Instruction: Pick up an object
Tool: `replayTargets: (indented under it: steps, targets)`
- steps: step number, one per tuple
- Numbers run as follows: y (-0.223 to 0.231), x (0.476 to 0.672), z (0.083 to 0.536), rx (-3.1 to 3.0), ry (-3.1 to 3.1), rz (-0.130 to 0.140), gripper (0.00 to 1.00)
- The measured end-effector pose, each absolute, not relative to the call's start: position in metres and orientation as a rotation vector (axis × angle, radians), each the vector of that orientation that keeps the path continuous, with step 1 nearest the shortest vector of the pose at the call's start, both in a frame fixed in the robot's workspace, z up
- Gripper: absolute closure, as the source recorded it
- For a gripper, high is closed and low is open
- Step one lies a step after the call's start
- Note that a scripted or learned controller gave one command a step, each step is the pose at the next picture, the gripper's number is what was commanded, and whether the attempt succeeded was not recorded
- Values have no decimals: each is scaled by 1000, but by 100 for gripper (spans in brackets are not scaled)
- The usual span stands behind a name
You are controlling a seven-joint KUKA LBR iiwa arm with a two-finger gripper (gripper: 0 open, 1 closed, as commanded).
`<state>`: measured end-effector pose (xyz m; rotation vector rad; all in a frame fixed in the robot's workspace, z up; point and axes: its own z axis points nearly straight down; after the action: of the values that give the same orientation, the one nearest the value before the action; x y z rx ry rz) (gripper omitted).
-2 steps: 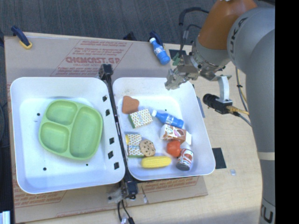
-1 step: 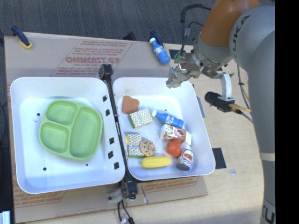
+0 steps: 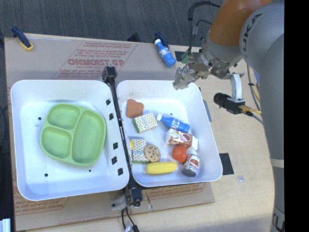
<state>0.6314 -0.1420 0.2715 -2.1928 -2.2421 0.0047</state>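
Lighting: bright, even, overhead; white bins (image 3: 24, 129) slightly glaring, soft shadows under their rims; arm (image 3: 256, 28) at upper right mildly blurred.

- Dark grey ribbed floor (image 3: 96, 6) runs behind my bench.
- A flat brown cardboard sheet (image 3: 99, 59) with red print covers the pale wooden benchtop (image 3: 244, 178).
- Blue clamps (image 3: 21, 37) grip its far edge.

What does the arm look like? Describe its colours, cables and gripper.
The arm is grey and rounded, with a glossy orange band above the wrist. Thin black cables loop beside the wrist. The gripper is small, grey metal, on a cluttered metallic wrist block.
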Motion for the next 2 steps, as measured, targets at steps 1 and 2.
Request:
replayTargets:
  steps: [1, 2]
  targets:
    - [-68, 571, 274, -2211, -2229, 4, 100]
    - [-69, 571, 274, -2212, -2228, 5, 0]
